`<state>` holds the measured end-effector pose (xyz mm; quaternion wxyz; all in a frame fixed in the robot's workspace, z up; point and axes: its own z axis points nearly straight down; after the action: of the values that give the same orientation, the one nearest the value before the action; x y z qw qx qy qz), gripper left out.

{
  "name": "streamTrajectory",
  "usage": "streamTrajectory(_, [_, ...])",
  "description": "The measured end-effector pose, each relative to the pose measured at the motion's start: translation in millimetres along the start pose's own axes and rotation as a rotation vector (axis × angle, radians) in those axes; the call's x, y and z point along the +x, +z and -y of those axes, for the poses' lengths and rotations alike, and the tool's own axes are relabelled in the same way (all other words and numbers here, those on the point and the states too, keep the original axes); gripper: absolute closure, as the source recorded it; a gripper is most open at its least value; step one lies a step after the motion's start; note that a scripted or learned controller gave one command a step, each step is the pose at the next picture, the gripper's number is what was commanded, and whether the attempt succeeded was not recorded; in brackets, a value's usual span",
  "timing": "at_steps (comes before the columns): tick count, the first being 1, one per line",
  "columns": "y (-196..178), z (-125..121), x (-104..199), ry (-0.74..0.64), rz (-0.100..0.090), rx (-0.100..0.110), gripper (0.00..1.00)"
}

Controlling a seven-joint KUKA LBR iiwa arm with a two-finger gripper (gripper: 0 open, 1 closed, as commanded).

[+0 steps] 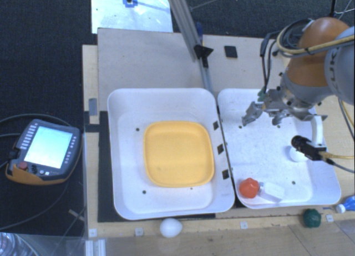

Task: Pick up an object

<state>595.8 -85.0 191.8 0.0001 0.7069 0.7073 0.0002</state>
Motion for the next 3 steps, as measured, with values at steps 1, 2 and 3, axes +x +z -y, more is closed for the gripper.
streamTrajectory(1, [61.2,-1.0,-4.4,0.001,0.0,0.004,0.0])
streamTrajectory(2, [103.3,-0.4,-4.2,0.0,0.0,0.003,0.0])
streamTrajectory(3, [90.8,-1.6,-4.4,0.001,0.0,-0.001,1.0])
